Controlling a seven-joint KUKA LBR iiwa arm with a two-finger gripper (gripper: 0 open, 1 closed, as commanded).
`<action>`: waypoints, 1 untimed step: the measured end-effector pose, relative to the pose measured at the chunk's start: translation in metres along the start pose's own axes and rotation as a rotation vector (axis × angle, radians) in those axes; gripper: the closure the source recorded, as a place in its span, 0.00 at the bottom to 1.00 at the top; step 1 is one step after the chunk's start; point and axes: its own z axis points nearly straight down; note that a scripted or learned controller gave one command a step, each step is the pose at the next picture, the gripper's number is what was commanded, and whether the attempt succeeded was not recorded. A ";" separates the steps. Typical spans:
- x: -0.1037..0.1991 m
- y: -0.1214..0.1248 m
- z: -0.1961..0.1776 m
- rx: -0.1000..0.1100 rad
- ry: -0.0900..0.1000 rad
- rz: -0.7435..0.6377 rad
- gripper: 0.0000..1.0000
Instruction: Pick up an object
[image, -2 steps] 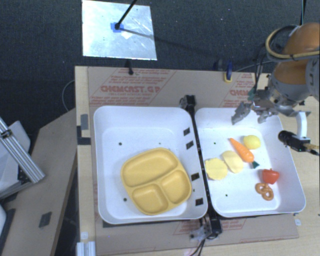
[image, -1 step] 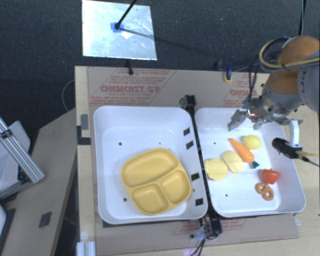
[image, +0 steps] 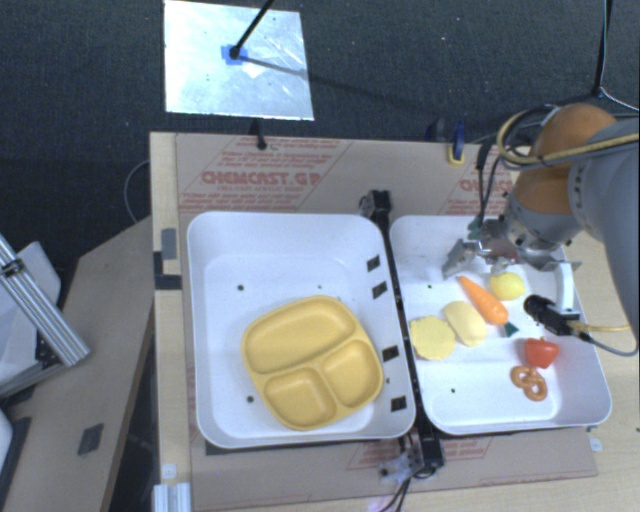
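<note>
Pincer (image: 497, 262) low in right bin (image: 590, 400), directly over lemon (image: 508, 286); finger spread unclear, cannot tell. Carrot (image: 482, 299) touching lemon's left side. Two pale yellow pieces (image: 450, 330) below-left of lemon, tomato (image: 541, 352) and pretzel (image: 529, 381) below it. Yellow divided tray (image: 312, 360) in left bin (image: 215, 300), well left of lemon.

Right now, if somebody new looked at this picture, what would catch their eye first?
Probably the yellow divided tray, lying alone in the left bin. Next, the cluster of small toy foods in the right bin: an orange carrot, a yellow lemon, a red tomato and a pretzel. Above them the grey arm's gripper reaches in from the right, low over the bin's far side.
</note>
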 end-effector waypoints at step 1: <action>0.000 0.000 0.023 -0.002 0.000 0.000 0.00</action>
